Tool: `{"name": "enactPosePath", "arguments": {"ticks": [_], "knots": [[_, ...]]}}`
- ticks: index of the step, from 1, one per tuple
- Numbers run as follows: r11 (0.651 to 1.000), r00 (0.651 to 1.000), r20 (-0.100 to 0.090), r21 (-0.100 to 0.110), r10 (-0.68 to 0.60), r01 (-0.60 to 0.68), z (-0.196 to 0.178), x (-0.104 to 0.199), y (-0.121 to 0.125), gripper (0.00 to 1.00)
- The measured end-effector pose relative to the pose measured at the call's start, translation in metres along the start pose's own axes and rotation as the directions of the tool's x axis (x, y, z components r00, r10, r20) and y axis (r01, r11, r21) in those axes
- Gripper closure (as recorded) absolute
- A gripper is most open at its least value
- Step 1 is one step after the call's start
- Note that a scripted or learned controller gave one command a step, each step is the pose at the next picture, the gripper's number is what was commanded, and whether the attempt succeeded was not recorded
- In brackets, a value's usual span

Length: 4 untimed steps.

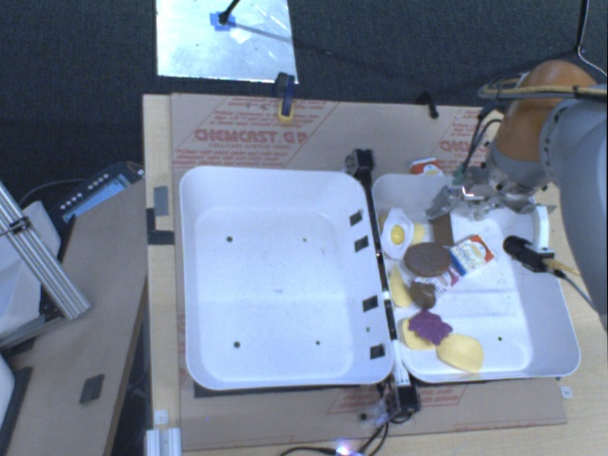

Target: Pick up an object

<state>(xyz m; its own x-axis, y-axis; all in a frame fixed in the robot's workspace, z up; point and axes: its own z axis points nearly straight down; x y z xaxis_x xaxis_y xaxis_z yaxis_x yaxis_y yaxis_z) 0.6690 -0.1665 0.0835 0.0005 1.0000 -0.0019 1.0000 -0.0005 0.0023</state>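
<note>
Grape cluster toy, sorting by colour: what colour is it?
Purple; the grape cluster toy shows in the camera view.

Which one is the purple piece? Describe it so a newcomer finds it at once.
Look at the right bin, the one the arm reaches over. Near its front left corner, in the pile along the divider, lies the purple piece. It sits just behind the pale yellow piece and is the pile's sole purple thing.

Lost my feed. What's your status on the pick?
Gripper low over right bin, nothing seen held. Brown disc, purple piece, yellow piece clustered at bin's left. Path unobstructed.
</note>
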Motion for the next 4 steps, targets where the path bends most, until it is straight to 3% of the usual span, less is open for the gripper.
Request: {"name": "enactPosePath", "arguments": {"ticks": [1, 2, 3, 4], "knots": [[1.0, 1.0, -0.002, 0.002, -0.006, 0.006, -0.002, 0.033, -0.019, 0.0], [1.0, 1.0, 0.001, -0.003, 0.0, 0.0, -0.003, -0.009, 0.001, 0.0], [1.0, 1.0, -0.001, 0.0, -0.007, 0.007, -0.002, 0.058, -0.051, 0.0], [1.0, 1.0, 0.015, -0.013, 0.003, -0.003, -0.005, 0.072, -0.076, 0.0]]}}
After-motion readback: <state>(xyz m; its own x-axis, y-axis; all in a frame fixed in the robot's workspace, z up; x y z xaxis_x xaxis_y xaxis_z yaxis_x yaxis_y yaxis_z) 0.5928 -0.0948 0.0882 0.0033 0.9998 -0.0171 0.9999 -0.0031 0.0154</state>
